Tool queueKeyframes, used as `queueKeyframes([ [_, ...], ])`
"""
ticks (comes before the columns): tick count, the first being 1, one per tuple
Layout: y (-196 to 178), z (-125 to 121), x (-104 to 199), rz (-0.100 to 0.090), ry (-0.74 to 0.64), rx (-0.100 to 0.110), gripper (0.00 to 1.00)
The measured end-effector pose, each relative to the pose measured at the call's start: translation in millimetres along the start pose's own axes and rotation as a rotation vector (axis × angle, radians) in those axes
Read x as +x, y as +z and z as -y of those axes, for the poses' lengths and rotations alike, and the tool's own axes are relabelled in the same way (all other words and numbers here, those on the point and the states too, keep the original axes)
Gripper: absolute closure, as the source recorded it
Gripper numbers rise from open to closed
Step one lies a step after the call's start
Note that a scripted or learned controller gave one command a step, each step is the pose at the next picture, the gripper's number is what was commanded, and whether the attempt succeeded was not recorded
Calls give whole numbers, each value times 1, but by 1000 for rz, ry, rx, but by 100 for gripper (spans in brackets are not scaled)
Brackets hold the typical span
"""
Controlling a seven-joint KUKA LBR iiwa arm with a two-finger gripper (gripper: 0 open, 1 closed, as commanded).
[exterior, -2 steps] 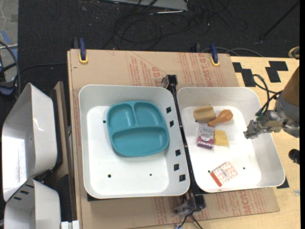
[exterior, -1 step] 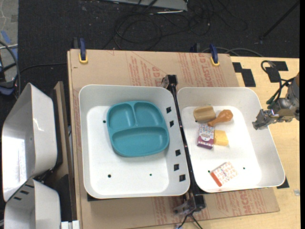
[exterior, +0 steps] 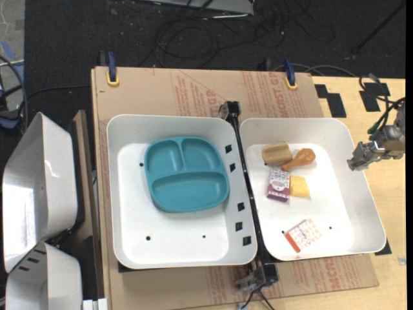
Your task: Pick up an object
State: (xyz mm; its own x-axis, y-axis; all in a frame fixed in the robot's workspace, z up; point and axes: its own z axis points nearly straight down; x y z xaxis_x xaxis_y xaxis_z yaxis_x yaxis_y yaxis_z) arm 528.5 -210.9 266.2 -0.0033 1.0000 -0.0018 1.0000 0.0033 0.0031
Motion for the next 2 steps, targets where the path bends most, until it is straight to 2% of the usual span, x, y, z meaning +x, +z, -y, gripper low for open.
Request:
queueKeyframes([
  [1, 15, -5, 52, -3, -4, 4, 100],
  [2, 9, -12, 107, -3, -6, 2, 100],
])
